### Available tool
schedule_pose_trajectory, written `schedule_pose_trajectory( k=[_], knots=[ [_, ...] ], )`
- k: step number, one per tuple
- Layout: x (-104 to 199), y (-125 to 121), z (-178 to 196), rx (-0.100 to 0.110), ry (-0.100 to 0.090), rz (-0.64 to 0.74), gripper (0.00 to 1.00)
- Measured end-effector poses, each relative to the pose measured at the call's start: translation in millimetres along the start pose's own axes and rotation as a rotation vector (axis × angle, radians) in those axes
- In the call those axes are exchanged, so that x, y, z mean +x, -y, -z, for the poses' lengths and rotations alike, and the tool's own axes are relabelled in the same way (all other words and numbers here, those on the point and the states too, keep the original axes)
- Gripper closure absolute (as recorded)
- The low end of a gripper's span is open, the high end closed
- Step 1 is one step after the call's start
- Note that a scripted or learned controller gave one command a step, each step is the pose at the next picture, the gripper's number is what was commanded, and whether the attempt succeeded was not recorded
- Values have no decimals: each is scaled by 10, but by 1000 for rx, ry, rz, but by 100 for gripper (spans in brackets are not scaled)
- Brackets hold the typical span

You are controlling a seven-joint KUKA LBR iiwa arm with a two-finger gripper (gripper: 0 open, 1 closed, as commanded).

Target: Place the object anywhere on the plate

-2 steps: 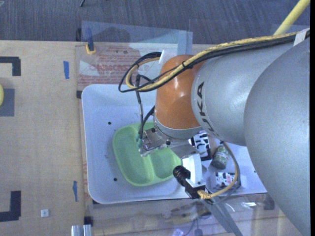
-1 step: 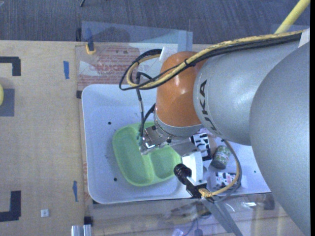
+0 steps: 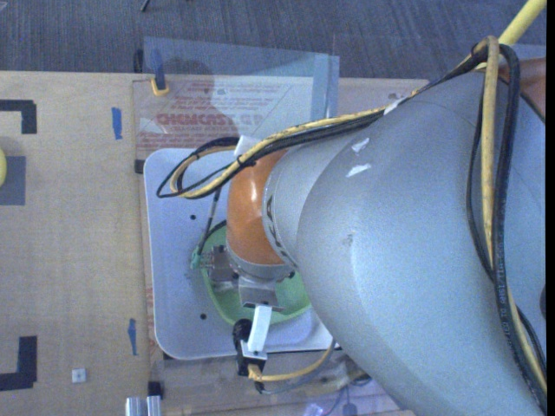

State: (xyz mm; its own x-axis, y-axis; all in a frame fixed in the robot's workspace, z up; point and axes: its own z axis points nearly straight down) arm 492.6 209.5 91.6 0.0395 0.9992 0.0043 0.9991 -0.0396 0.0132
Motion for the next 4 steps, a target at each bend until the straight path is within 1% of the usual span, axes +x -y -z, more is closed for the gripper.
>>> schedule_pose_trajectory(
  k=[1,2,3,4],
  knots=[
    [163,51,1370,15,4,134,100],
    [81,-239,34,7,3,-35,100],
    [205,-932,1953,13,6,-124,100],
    [196,-847,899,17,4,172,100]
  ],
)
